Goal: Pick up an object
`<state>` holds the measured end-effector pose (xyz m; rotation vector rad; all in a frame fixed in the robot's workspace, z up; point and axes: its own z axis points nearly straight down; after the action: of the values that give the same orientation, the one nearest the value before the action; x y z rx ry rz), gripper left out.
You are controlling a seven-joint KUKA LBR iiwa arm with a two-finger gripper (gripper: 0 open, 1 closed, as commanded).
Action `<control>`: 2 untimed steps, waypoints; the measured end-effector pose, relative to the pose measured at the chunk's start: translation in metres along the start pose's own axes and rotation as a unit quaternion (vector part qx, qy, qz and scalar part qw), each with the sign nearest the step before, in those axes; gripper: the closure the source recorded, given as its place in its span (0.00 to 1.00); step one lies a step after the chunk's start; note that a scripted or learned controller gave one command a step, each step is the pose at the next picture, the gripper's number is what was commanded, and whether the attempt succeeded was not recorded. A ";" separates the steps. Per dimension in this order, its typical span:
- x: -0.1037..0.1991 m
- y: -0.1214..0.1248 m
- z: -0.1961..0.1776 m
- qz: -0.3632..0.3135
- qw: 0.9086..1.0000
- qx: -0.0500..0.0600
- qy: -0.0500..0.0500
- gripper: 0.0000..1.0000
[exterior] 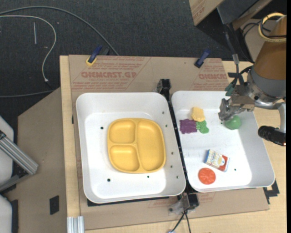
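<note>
From my station I see the bench [68,136] as a sheet of brown board printed with faded red lettering, held at its far edge by two blue clamps [94,55], and around it a dark carpeted floor [136,22] where a thin white cable [45,41] loops at the upper left. A cardboard box [202,9] sits at the top of the view, and a piece of aluminium framing [16,152] cuts in at the left edge. The left bin [91,182] holds a yellow divided plate [136,145], lying flat near its middle. The right bin [259,168] carries the loose things: a small yellow piece [198,113] touching a purple piece [188,126] and a small green piece [203,128], clustered toward the bin's far left; a small printed box [216,160] lying flat nearer me; and a red round piece [207,175] just beside it at the near edge. The arm [273,63] comes in from the right, and its gripper [232,113] is low over the far right part of that bin, directly at a green round object [234,123] that peeks out beneath it. I cannot tell how the jaws stand, nor whether that object is between them.
</note>
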<state>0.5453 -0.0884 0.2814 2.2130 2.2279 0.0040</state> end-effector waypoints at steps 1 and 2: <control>0.048 0.017 0.019 0.003 1.000 0.002 0.000 1.00; 0.098 0.030 0.018 0.001 1.000 0.000 0.000 1.00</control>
<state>0.5748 0.0098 0.2635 2.2166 2.2250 0.0025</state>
